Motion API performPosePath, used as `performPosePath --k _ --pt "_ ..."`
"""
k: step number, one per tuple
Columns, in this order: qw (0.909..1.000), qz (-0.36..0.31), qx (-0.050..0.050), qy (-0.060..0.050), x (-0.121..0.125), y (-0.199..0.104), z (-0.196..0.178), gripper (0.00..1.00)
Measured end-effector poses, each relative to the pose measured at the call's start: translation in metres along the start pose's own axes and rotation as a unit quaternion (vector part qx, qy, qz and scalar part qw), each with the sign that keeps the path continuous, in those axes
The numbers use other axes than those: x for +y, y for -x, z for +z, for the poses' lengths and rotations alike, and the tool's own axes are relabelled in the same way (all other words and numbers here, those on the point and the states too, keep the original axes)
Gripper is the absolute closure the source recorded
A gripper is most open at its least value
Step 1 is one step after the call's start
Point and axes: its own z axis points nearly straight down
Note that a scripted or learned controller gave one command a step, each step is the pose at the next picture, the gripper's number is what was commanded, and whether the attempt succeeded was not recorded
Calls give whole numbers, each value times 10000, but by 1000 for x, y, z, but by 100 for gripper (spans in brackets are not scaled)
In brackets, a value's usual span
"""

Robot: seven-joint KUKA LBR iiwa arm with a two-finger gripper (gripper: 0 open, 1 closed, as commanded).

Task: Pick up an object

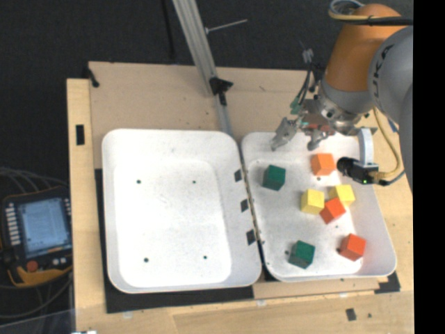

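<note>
The right bin (278,266) holds several small cubes: a green one (274,177) near its left side, another green one (302,254) at the front, an orange one (322,163) at the back, two yellow ones (312,201) (345,194) in the middle, and two red-orange ones (333,209) (352,246). My gripper (299,137) hangs over the back of this bin, open, its two grey fingers spread apart with nothing between them. It sits up and right of the near-left green cube and just left of the orange cube.
The left bin (170,207) lies beside the right one. A slanted metal pole (198,44) rises from the gap between the bins at the back. A handheld control pendant (38,228) rests off the bench's left edge.
</note>
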Motion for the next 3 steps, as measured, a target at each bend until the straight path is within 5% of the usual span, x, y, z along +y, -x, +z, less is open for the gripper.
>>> performPosePath --k 1,3 --pt "10000 0 0 0 0 0 0 0" --pt "10000 25 -12 -19 -3 0 106 0"
